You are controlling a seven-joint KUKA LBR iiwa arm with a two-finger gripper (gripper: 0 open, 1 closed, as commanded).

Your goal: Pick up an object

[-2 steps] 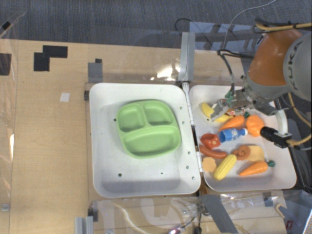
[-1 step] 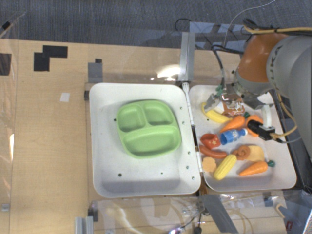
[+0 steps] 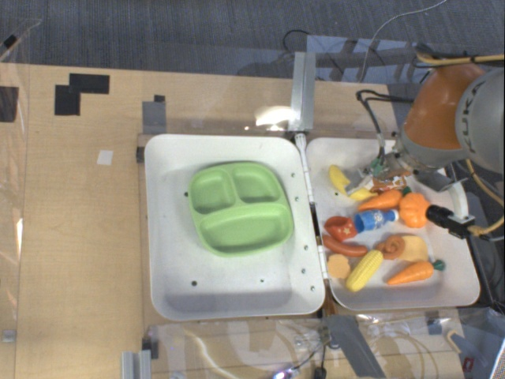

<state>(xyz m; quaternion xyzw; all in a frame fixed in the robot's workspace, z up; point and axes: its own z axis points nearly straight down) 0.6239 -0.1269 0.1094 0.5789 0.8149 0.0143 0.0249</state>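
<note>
- The bench (image 3: 87,235) is seen as pale wood, with black blocks at its 10 o'clock corner; no readable writing is found on it.
- The left bin (image 3: 170,283) is taken up by a green divided plate (image 3: 239,208) lying flat at its centre.
- The right bin (image 3: 465,287) is crowded with toy food, and the thing to be picked is to be found there.
- The arm (image 3: 458,117) is seen at the 1 o'clock side of the right bin, and part of some lettering shows on its grey shell, too cropped to be read.
- The gripper (image 3: 385,174) is lowered at the 12 o'clock end of the pile; whether the claw is wide or narrow cannot be told, and nothing can be seen held in it.
- A pumpkin (image 3: 413,209) lies at 3 o'clock of a carrot (image 3: 379,201), both just below the gripper.
- A small blue bottle (image 3: 374,219) lies at the pile's centre, touching the carrot; its label is too small to be read.
- A banana (image 3: 338,179) lies apart at 10 o'clock of the pile.
- A corn cob (image 3: 364,269) and a second carrot (image 3: 413,272) lie at 6 o'clock.
- It is judged that the step is best done by one item being singled out: the banana stands clear of neighbours, whereas the carrot under the gripper is hemmed in and could be knocked aside.
</note>
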